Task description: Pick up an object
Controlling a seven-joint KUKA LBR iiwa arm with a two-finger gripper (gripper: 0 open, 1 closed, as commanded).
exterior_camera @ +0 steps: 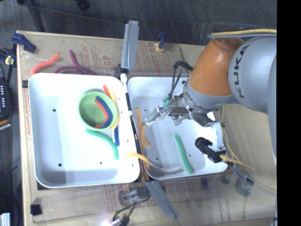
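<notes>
My gripper (pixel 153 116) hangs over the left part of the right bin (pixel 162 89), open, with nothing between its fingers. Just left of and below it an orange strip (pixel 142 132) lies along the bin's left wall. A green strip (pixel 182 153) lies on the bin floor further right. A pale grey strip (pixel 168 168) curves along the front wall. An orange-yellow strip (pixel 138 158) straddles the wall between the two bins. The arm's orange band (pixel 214 67) covers the bin's back right.
The left bin (pixel 47 126) holds a green bowl (pixel 98 110) with red and blue strips in it, and a green strip (pixel 106 138) in front of it. An orange strip (pixel 44 64) and a purple one (pixel 73 68) lie on the bench behind that bin.
</notes>
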